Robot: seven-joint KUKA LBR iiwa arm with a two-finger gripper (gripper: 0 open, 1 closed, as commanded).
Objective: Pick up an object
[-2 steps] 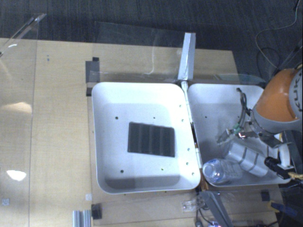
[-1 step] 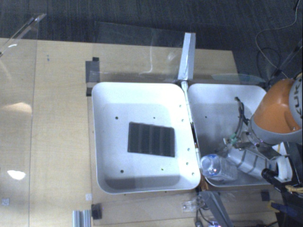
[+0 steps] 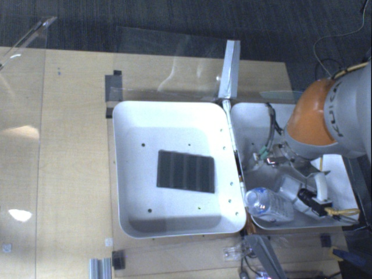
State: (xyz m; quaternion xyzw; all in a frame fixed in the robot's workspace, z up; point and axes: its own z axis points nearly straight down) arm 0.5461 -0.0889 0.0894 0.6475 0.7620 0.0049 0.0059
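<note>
Near-left corner of the right bin (image 3: 249, 127): a clear plastic bottle (image 3: 264, 203) lies on its side against the near wall, cap end toward the bin's left wall. I take it as the likeliest pick target.

Step in hand, by my reading: approach, no grasp made. The gripper (image 3: 270, 157) sits low over the middle of the right bin, just beyond the bottle and apart from it. I cannot tell whether it is open or closed (wrist hardware and cabling clutter that spot). Nothing shows as held.

Next move calls for: shift toward the near-left corner, line up across the bottle's body, then descend. Risk as I judge it: thin clear plastic is slippery and may roll or squash, and the two walls leave little room.

Arm (image 3: 325, 121) pose: enters from the right, orange band above the right bin's far half, wrist bent down into the bin.

Left bin (image 3: 174, 116): a dark ribbed mat (image 3: 186, 171) lies flat at its centre, well apart from the gripper.
</note>
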